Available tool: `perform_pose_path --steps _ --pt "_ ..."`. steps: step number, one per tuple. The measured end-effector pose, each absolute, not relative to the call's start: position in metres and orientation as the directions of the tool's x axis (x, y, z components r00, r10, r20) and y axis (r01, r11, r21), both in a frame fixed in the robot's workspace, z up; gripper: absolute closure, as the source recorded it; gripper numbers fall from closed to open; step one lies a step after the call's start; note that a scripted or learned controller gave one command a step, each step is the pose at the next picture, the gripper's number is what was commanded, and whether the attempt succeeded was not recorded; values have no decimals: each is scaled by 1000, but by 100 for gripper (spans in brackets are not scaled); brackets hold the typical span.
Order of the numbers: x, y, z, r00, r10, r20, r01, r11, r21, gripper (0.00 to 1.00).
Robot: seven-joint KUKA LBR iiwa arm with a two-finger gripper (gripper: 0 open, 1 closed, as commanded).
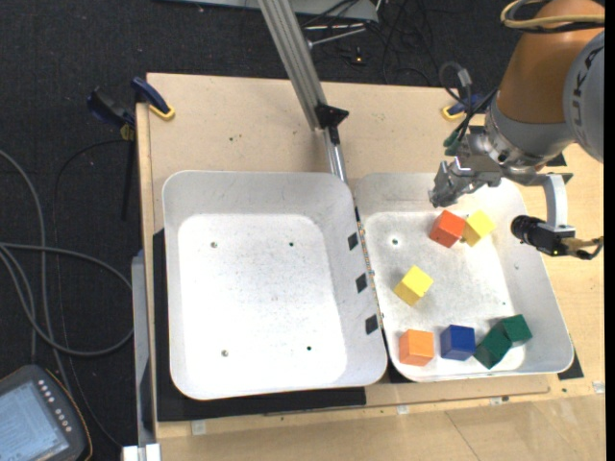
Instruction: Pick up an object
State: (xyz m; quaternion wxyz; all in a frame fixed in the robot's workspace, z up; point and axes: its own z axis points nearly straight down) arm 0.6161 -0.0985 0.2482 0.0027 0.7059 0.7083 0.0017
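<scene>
Gripper (445,192) hangs over right bin (538,296) rear edge, just beside orange block (447,229); whether clenched or released cannot be told, wrist blocks it

no text, label, brand, number or sign can be read anywhere here

Tan wooden counter (240,133) on dark carpeted floor (58,56); loose cables (38,286) at left, clamps (154,99) on the counter's far edge, metal pole (288,46) slanting in.
</scene>
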Motion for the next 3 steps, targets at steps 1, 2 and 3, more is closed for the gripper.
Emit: perform_pose_path --steps 1,2,3 --pt "630 -38 239 -9 1000 1 1000 9 2 100" --pt "646 7 246 -8 1000 1 1000 7 4 100" --pt "654 52 238 -7 1000 0 1000 7 2 100"
